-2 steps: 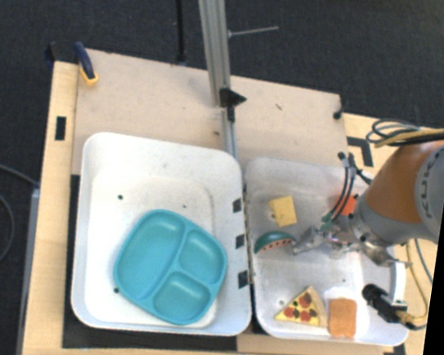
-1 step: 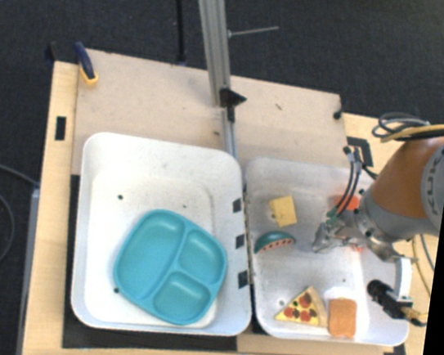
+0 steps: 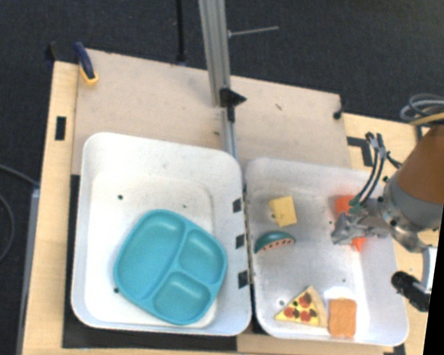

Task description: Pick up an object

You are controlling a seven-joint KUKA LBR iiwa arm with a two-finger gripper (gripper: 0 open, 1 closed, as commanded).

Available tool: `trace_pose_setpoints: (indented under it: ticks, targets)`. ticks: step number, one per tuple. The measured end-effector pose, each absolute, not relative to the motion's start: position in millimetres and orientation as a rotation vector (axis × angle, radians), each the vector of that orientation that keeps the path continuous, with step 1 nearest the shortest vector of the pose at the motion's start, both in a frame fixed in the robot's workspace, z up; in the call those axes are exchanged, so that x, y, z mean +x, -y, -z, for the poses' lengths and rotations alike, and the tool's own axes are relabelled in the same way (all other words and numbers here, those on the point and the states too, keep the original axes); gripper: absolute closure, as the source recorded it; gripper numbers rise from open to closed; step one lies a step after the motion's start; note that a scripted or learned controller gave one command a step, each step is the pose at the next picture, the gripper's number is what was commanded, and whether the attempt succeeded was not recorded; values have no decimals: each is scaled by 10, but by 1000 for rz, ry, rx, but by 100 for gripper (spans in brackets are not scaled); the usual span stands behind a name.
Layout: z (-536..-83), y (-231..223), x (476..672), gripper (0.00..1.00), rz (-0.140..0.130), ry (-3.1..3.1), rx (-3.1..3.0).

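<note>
- My arm (image 3: pixel 425 174) comes in from the right and is cut off at that edge, so I see just the orange band and the grey wrist.
- My gripper (image 3: pixel 349 226) hangs low over the right bin (image 3: pixel 368 306), near its right wall; whether my fingers are released or clenched I cannot tell, they blur into dark metal.
- Two small orange bits (image 3: pixel 342 204) show just beside the gripper, above and below it; I cannot make out whether they are one object partly hidden or parts of me.
- The other objects lie apart from me in the right bin: a yellow block (image 3: pixel 283 211), a teal half-round piece (image 3: pixel 275 242), a pizza slice (image 3: pixel 303 307) and an orange block (image 3: pixel 342 317) touching it.
- A teal divided plate (image 3: pixel 171 266) sits in the left bin (image 3: pixel 108 164).
- No writing is legible anywhere on the desk (image 3: pixel 151 100).
</note>
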State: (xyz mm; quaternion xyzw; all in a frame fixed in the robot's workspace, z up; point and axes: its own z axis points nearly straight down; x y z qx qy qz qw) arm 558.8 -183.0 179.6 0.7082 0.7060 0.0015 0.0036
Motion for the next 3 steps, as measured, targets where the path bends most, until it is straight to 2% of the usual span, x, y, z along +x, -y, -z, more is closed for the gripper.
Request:
trace_pose_setpoints:
  ticks: [1, 2, 3]
  targets:
    - [-2424, 1908, 5568, 100, -5, -2215, 2215]
    - [-2553, 1922, 5577, 100, -2, -2222, 2216]
    - [-2615, 1479, 5534, 100, -4, -2227, 2213]
